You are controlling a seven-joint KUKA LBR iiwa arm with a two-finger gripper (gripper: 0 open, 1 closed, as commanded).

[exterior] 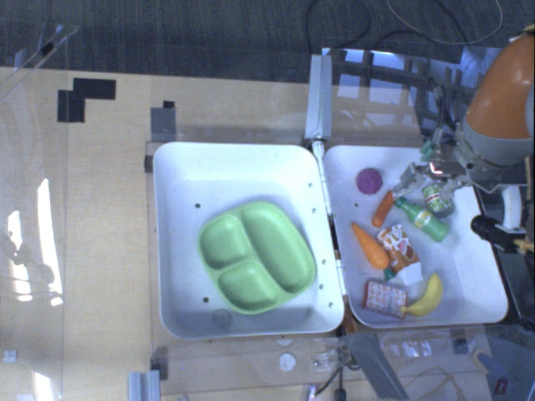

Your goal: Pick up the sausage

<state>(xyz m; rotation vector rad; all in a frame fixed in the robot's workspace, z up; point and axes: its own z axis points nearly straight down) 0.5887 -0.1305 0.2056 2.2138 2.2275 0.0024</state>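
The sausage [383, 209] is a short reddish-orange piece lying at a slant in the upper middle of the right bin [493, 307], just below a purple round object [369, 180]. My gripper [435, 182] hangs at the bin's upper right, to the right of the sausage and apart from it. Its fingers are spread open over a small can [435, 198] and a green bottle [423, 217], holding nothing.
An orange carrot [369, 246] lies just below the sausage, beside a small printed box [399, 251]. A banana [426, 296] and a pink packet [384, 298] lie near the front wall. The left bin [180, 174] holds a green divided plate [256, 256].
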